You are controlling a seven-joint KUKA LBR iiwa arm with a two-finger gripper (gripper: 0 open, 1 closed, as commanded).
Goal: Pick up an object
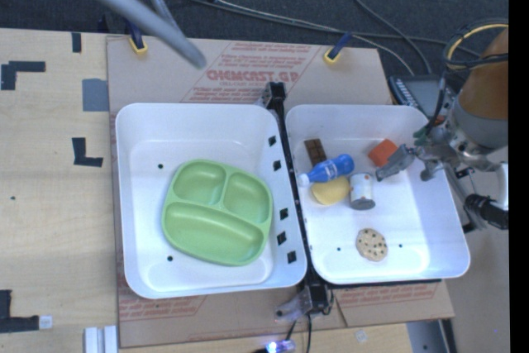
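An orange block [382,151] lies in the right bin [430,260], just left of the gripper [411,162]; whether the gripper is released or clenched cannot be told. Farther left lie a grey can [361,191], yellow piece [330,193], blue bottle [328,170] and brown bar [314,150]; a cookie [372,244] sits below-left. The left bin [132,178] holds a green tray [217,212].

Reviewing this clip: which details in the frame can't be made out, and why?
- Gripper, camera view: small and seen at a slant over the right bin; its contact with the orange block can't be judged.
- Arm: cut off by the right edge.
- Blue bottle: label too small to read.
- Brown bar: too small to identify.
- Grey can: print blurred.
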